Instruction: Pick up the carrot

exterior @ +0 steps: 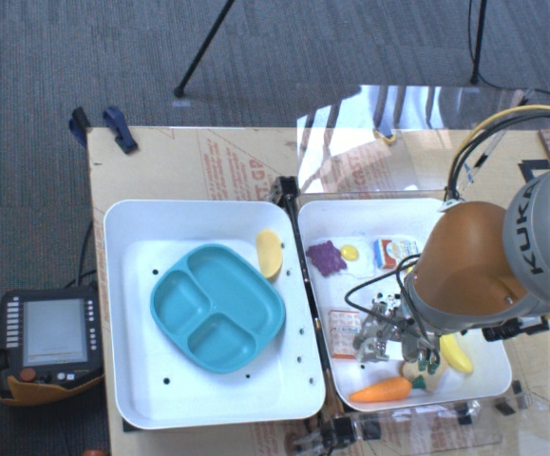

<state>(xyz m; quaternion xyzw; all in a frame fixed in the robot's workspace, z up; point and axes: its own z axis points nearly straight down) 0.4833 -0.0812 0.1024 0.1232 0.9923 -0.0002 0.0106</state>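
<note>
- Two white bins sit side by side on the bench: the left bin (pixel 127 255) and the right bin (pixel 350 218).
- One arm (pixel 464 259), its orange band toward the camera, reaches over the right bin from the right.
- Its gripper (pixel 393 335) hangs low over the middle of the right bin, a tangle of metal and cables; how far it is spread cannot be told from this angle, and nothing can be seen held in it.
- The carrot (pixel 382 390) lies on the floor of the right bin near the front wall, pointing left, just in front of the gripper and apart from it as far as can be seen.
- A yellow banana-like piece (pixel 455 354) lies just right of the gripper, partly under the arm.
- A printed card (pixel 343 332) lies flat just left of the gripper.
- Farther back in the same bin are a purple item (pixel 326 256), a small yellow item (pixel 350 253) and a small carton (pixel 394 252), in a row from left to right.
- The left bin holds a blue divided plate (pixel 218 307) and a pale yellow piece (pixel 269 253) at its right rear, touching the plate's edge.
- A pendant (pixel 48 335) lies on the floor left of the bench.
</note>
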